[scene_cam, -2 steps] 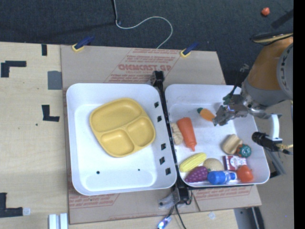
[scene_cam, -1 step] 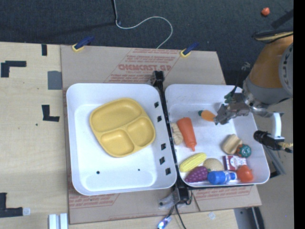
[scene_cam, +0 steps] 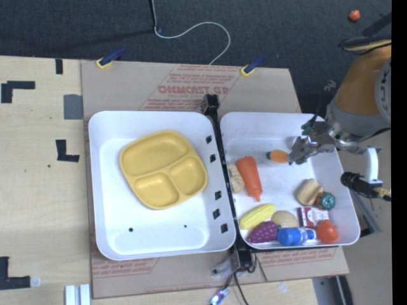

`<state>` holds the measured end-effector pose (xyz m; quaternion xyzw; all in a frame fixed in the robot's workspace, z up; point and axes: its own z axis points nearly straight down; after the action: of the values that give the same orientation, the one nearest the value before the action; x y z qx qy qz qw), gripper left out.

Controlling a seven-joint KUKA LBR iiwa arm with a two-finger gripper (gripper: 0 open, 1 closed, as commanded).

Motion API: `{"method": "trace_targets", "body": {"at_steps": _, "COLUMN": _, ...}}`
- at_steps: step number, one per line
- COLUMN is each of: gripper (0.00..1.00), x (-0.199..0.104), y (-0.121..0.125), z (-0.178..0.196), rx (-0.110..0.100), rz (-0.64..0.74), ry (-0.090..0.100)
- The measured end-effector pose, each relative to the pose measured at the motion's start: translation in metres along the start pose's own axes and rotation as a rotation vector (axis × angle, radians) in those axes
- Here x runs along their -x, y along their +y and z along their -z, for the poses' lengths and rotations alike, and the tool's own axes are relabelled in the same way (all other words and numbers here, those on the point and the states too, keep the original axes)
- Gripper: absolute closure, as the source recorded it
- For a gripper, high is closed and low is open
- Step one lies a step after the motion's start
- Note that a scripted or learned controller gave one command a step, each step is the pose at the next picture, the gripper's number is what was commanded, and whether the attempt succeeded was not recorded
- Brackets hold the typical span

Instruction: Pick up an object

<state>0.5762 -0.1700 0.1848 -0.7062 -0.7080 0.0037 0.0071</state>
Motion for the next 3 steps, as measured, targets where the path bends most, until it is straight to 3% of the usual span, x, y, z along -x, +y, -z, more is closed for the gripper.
{"method": "trace_targets", "body": {"at_steps": 1, "gripper": 1.00, "x": 0.000, "y": 0.000, "z": 0.009, "rx": -0.001, "rz": 0.000, "ry": 0.000}}
{"method": "trace_targets", "body": {"at_steps": 2, "gripper": 1.00, "x": -0.077, "y": -0.014, "z": 0.158, "rx": 0.031, "rz": 0.008, "ry": -0.004}}
{"method": "trace_targets", "body": {"at_steps": 3, "gripper": 1.00, "x": -0.178, "y": -0.037, "z": 0.073, "rx": 0.004, "rz": 0.008, "ry": -0.002}}
